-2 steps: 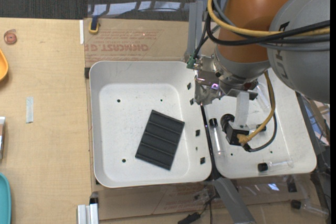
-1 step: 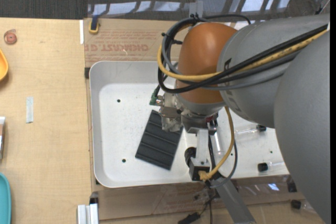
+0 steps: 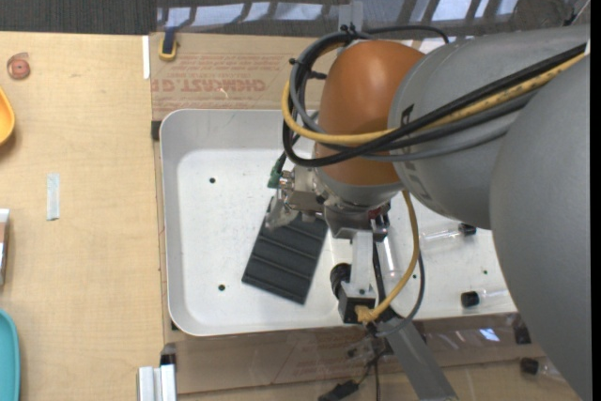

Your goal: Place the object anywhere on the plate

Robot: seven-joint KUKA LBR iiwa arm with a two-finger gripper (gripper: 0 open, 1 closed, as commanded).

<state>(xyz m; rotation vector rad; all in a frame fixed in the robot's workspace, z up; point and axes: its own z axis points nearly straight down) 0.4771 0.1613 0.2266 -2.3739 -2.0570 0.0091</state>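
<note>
A black ribbed rectangular slab lies at a slant on the floor of the white bin, near its front middle. My gripper hangs under the orange-banded wrist, right at the slab's upper end. The wrist and its cables cover the gripper from above, so I cannot tell whether it touches or holds the slab. The grey arm covers the right part of the bin.
Left of the bin lies a wooden bench top with an orange dish edge, a teal edge and a small clear strip. Brown cardboard lies behind the bin. A small dark piece sits at the bin's right front.
</note>
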